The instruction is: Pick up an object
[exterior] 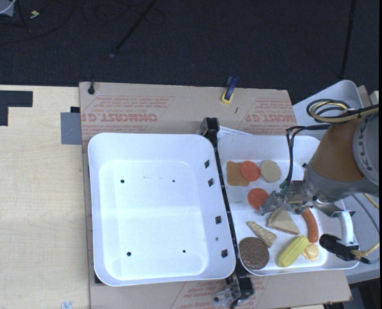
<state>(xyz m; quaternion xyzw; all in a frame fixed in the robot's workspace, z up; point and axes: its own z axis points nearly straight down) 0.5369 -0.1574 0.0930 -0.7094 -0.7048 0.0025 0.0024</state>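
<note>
All toy food is gathered in the right bin (294,268), within the arm's reach; the left bin (101,172) serves as the drop side. The hand (282,198) is lowered just beside the red tomato (257,197) and the sandwich wedge (283,221). Its opening and any hold cannot be told.

Two bins are being borne side by side on the bench (30,205); the food pieces (268,211) are being held in the right bin (233,153), beside the left bin (101,172).
</note>
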